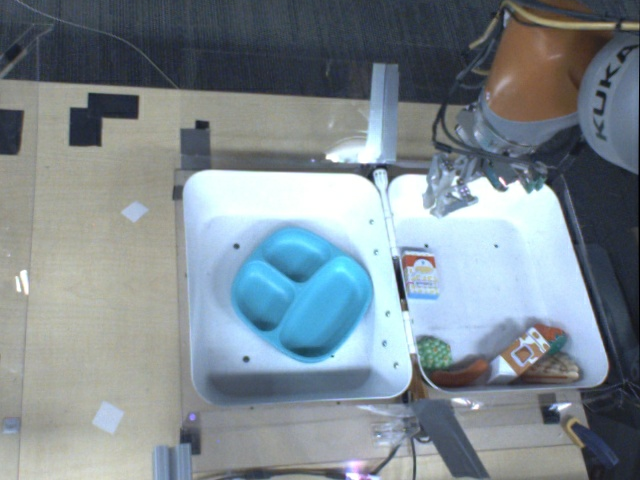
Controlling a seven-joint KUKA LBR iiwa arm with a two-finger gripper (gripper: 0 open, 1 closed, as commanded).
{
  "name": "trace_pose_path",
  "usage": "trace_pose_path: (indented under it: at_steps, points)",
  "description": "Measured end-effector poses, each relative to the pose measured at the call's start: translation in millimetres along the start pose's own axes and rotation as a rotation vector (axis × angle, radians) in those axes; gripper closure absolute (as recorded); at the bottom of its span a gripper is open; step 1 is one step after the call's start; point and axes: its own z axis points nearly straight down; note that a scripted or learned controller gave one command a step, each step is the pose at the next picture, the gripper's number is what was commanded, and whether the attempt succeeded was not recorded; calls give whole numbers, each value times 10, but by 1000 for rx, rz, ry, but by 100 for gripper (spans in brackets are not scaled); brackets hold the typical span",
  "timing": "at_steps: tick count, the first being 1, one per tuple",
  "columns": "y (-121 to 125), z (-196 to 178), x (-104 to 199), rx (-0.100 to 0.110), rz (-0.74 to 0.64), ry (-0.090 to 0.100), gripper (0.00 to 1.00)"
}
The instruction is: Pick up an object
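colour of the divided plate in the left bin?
Light blue, three-compartment plastic plate; clear in the camera view.

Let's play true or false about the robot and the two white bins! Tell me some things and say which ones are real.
1. The blue divided plate lies in the left bin. True.
2. The gripper is holding the small card box. False: the box lies in the right bin, apart from the gripper.
3. The gripper hangs over the right bin's far corner. True.
4. The green toy lies on the blue plate. False: it lies in the right bin's near corner.
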Motion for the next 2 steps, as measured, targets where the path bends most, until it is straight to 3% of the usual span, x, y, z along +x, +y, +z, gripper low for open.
trace_pose_path:
  at_steps: [1,2]
  points:
    - [1,-144,-34,3,0,-12,100]
    - [1,-142,-33,3,0,-12,0]
